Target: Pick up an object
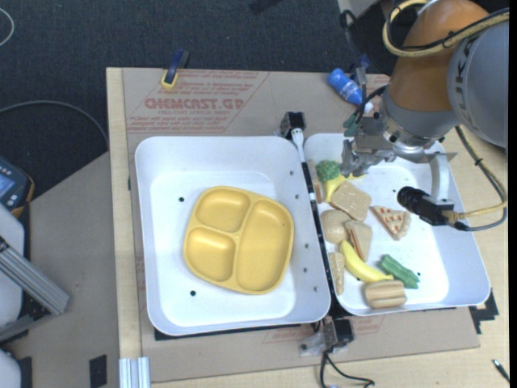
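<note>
End effector point(355, 162) low over right bin point(452, 285), far-left corner, just beside broccoli point(328, 170) and bread slice point(350, 199); finger state cannot tell. Yellow tray point(239, 238) in left bin point(161, 217).

Grey robot arm with an orange band

The arm point(452, 71) was thick, rounded and grey, with a glossy orange band point(440, 47) above the wrist. A yellow cable point(400, 23) looped beside the band. Below, a dark metal gripper point(355, 162) carried thin wires, and a black cylindrical part point(422, 204) stuck out sideways.
</note>
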`<state>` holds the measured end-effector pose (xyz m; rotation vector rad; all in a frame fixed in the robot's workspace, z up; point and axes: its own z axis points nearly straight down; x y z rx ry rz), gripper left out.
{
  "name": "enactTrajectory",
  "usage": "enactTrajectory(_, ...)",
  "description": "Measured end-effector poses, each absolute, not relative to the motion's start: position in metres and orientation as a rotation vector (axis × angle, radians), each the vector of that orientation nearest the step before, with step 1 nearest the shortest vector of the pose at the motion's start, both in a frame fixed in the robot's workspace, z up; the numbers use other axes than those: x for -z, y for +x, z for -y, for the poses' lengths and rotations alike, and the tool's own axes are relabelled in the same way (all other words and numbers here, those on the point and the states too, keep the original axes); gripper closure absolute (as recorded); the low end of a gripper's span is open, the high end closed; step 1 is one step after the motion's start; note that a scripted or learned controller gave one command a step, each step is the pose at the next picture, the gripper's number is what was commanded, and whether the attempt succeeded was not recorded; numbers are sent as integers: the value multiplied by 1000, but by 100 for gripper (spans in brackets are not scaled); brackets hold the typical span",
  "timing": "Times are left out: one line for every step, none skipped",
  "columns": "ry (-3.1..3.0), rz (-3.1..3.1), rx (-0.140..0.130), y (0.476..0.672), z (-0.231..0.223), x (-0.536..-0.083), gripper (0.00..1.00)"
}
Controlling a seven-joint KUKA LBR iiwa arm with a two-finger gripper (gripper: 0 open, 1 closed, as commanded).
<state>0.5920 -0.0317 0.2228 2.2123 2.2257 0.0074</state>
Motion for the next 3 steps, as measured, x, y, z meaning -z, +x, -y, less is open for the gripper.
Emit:
enactTrajectory(2214,-2226,-6,620,-7,-221,100)
enactTrajectory(2212,-2227,-8,638,-58,-235,100)
enactTrajectory(2220,-2223,0,635,-63,-233,100)
